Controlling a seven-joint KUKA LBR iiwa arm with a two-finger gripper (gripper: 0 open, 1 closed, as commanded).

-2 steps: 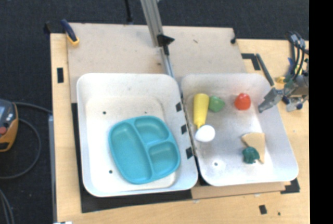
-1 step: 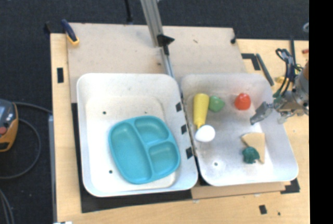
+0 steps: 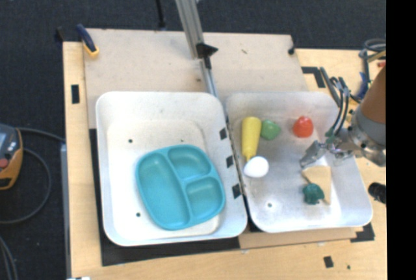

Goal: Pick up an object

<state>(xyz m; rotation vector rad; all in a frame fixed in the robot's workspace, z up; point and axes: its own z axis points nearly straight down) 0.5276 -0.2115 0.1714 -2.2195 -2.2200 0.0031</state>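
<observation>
1. Camera view: the arm (image 3: 372, 117) reached in from the right, its gripper (image 3: 316, 154) low over the right bin (image 3: 286, 217); whether its fingers were parted could not be told.
2. That bin held one yellow cylinder (image 3: 251, 136), one green piece (image 3: 270, 130), one red ball (image 3: 302, 127), one white ball (image 3: 256, 167), one teal toy (image 3: 313, 193) and one tan wedge (image 3: 320, 176).
3. One blue divided plate (image 3: 180, 186) lay in the left bin (image 3: 117, 110).

Turquoise plate (image 3: 181, 186) in a white bin (image 3: 117, 116); yellow cylinder (image 3: 251, 136), red ball (image 3: 302, 127) (white ball (image 3: 256, 167) nearby).
</observation>
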